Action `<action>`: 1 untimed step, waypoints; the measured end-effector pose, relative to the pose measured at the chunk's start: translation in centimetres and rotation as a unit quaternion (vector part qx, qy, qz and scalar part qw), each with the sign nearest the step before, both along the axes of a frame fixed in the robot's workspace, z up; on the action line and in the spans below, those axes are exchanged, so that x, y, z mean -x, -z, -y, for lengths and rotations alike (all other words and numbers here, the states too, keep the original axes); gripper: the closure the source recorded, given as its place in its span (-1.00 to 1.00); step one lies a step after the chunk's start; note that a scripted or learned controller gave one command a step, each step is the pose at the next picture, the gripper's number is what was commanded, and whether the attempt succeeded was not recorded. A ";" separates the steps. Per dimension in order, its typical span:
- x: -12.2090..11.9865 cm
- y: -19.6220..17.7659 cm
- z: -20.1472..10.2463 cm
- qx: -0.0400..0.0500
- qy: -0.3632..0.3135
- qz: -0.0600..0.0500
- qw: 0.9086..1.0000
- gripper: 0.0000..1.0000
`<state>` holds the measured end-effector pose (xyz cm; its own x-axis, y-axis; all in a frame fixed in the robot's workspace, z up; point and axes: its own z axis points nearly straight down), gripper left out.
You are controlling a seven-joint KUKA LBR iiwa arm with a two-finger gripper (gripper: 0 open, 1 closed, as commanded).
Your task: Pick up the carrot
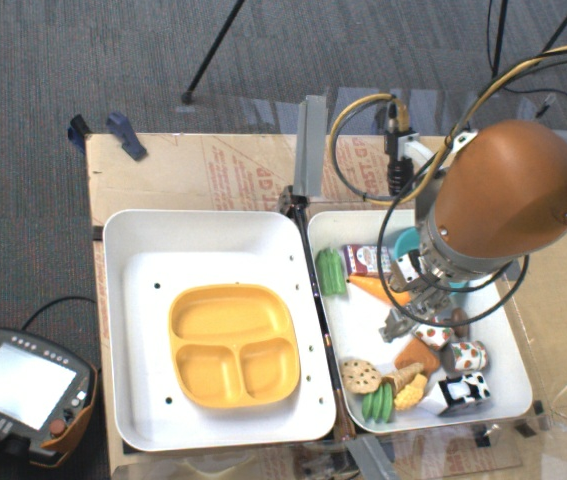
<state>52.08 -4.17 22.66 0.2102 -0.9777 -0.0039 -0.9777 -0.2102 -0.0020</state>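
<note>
- Writing: red print runs across the cardboard sheet [243, 173] under the bins, but it reads reversed and skewed from here, and I can't make out a word. The purple carton [371, 260] carries a white label too small to read.
- The carrot [373, 287] lies in the right bin [355, 230], just to the left of my gripper [410, 320] and a little beyond it. Its long axis runs roughly left to right, the narrow tip pointing left toward the green pickle-like piece [331, 271], the thick end under my wrist.
- My jaws hang low over the bin floor beside the carrot's thick end; I cannot tell how wide they stand, and I see nothing between them.
- Around me: an orange wedge [416, 352] just on the near side of my jaws, red-and-white spotted pieces [455, 346] to their right, a black-and-white cow-patterned box [463, 388] nearer still.
- Near and left of my jaws: a chocolate-chip cookie [360, 375], green pea pods [378, 402], a yellow corn piece [410, 392].
- A teal item [403, 240] sits beyond me, mostly hidden by my arm.
- Well to my left, the left bin [133, 298] holds a yellow divided tray [233, 346].
</note>
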 end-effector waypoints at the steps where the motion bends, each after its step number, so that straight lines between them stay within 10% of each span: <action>1: -3.3 -2.2 8.6 -0.001 -0.177 -0.001 0.984 1.00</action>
<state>55.36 -12.77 24.88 0.5384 -0.8426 -0.0064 -0.8427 -0.5384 -0.0012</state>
